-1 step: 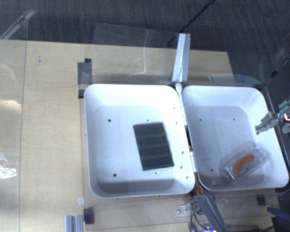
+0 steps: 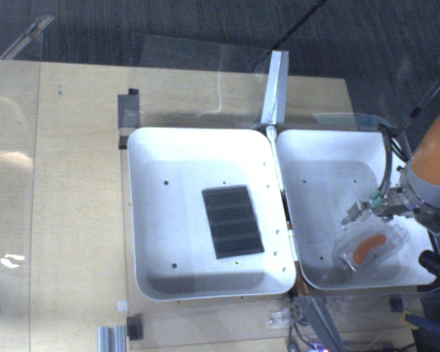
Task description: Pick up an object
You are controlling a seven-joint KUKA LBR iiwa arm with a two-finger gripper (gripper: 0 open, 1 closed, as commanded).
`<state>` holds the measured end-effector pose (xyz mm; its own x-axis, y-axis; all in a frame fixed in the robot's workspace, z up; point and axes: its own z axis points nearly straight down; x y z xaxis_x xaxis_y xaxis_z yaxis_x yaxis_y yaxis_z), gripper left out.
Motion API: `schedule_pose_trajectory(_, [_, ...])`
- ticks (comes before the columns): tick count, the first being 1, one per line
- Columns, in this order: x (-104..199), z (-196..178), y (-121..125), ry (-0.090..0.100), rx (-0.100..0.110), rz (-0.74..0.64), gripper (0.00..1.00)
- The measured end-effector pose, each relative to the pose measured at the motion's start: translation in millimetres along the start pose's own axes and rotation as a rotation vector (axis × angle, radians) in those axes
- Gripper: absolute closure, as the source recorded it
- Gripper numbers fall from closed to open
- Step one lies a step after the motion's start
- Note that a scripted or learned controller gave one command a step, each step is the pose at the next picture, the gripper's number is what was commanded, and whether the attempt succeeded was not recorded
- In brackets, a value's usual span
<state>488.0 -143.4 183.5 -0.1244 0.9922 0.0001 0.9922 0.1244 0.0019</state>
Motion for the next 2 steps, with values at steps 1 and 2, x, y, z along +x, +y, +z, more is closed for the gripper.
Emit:
schedule_pose_trajectory(1, [-0.4, -11.4, 2.3, -0.002, -0.006, 0.0, 1.0])
schedule_pose_trajectory(2, [-0.5, -11.5, 2.3, -0.002, -0.006, 0.0, 0.0])
